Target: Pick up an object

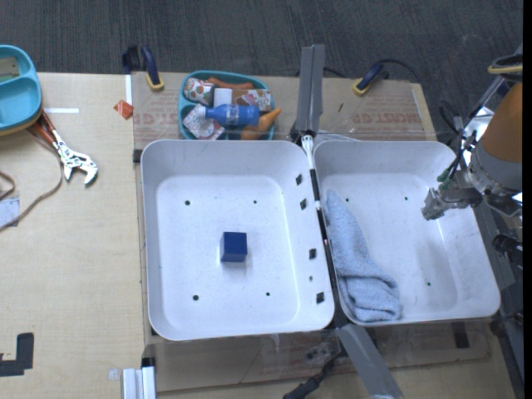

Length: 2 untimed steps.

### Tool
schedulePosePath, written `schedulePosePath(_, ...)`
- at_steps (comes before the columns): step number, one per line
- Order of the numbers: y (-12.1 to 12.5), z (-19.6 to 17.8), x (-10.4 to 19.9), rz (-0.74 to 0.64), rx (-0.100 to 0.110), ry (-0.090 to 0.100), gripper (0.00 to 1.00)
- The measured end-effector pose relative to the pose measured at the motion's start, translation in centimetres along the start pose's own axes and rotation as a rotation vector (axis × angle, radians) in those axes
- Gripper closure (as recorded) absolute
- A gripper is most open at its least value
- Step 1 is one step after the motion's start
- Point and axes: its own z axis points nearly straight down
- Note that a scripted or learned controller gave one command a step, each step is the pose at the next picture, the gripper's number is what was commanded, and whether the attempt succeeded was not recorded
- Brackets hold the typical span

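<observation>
A small blue cube [234,246] lies near the middle of the left white bin [166,306]. A light blue towel [356,261] lies crumpled along the left side of the right white bin [465,302]. My gripper [435,205] hangs over the right bin's right half, near its right wall, well apart from the towel and far from the cube. Nothing shows between its fingers.
Behind the left bin stands a teal bowl [226,106] full of small items. A wrench [73,163] and a teal tray [17,86] lie on the bench at far left. A grey post [310,90] rises behind the seam between the bins.
</observation>
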Motion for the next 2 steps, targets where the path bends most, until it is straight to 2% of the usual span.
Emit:
schedulePosePath(1,5.7,-2.4,-3.4,0.313,0.001,0.001,1.00)
schedulePosePath(2,5.6,6.6,-0.7,0.576,0.004,0.002,1.00)
